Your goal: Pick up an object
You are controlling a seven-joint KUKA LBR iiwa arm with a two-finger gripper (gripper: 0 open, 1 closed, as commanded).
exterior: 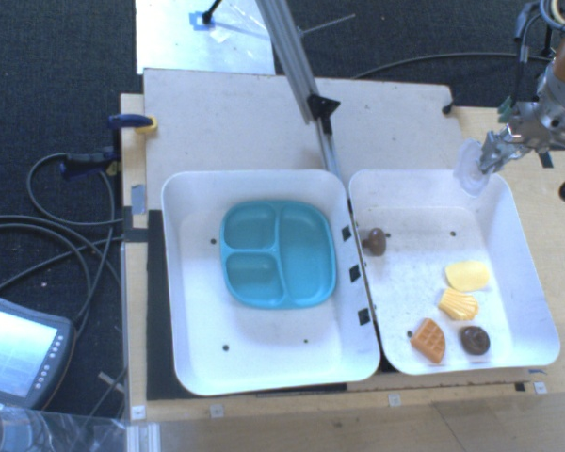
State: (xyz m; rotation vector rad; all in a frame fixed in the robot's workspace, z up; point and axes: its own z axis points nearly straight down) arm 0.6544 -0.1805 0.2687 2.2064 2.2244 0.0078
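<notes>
The right bin (518,243) holds several small toy foods. A brown lump (374,241) lies by its left wall. A pale yellow block (466,275), a yellow shell-shaped piece (459,303), an orange waffle piece (429,340) and a dark brown round piece (475,339) cluster at the front right. My gripper (471,170) hangs over the bin's far right corner, well away from all of them, and I see nothing held in it.
A blue divided plate (279,254) lies in the left bin (184,290). A slanted metal pole (292,50) crosses the back of the bench. Cables and a handheld pendant (19,347) lie on the floor at left.
</notes>
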